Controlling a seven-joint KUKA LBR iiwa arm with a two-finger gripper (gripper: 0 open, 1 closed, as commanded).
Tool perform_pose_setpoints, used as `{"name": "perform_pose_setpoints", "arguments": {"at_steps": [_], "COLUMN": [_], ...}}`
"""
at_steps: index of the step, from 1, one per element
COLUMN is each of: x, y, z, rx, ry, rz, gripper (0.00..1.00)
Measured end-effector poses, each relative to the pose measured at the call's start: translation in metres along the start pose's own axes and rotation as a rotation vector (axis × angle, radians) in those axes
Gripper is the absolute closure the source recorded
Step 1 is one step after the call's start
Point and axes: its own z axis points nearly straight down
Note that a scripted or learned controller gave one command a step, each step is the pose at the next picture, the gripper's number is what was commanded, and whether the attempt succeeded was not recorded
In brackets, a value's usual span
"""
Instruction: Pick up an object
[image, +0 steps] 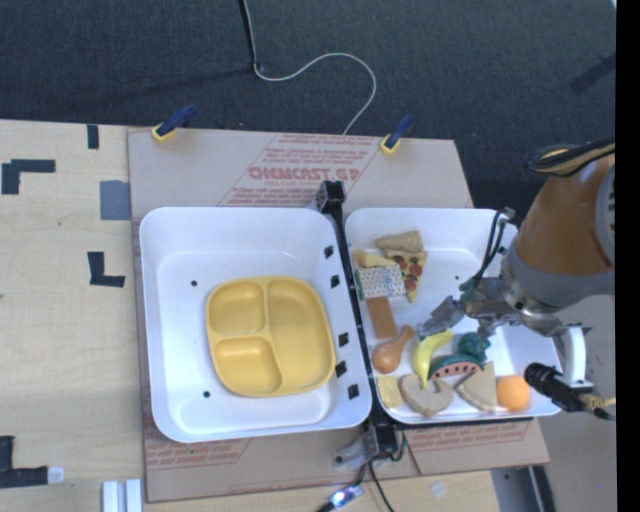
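Banana (432, 352) just beside gripper (452, 318), right bin (450, 222)

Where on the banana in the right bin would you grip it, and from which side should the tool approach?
Grip the banana across its narrow middle, coming straight down from above. It lies flat and curved in the right bin, so the slim mid-section probably fits best between the fingers. Toys crowd it: the watermelon slice on one side, the drumstick on the other, so a sideways approach looks blocked. The tool hangs near it.

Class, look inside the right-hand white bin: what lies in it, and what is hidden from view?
The right bin holds toy foods: pizza slice, banana, orange, bread. The gripper and arm cover the bin's right side.
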Motion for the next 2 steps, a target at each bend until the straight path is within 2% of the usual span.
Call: {"name": "perform_pose_setpoints", "arguments": {"at_steps": [1,2], "x": [0.0,0.002], "y": [0.003,0.004], "z": [-0.007,0.057], "rx": [-0.014,-0.009], "ry": [-0.002,-0.001], "rz": [-0.004,-0.004], "gripper": [0.0,0.0]}}
